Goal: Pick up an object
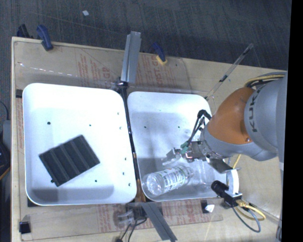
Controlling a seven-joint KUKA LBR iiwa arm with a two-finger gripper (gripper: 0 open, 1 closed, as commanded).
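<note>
We cannot tell the gripper (182, 153) aperture above the clear bottle (170, 180); we judge it may roll away.

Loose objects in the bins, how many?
2. A dark grey ribbed rectangular pad lies in the left white bin. A clear plastic bottle lies on its side in the right white bin. The arm may hide more there.

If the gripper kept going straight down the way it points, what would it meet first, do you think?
Probably the bottle, lying just below the gripper in the right bin; depth is hard to judge.
</note>
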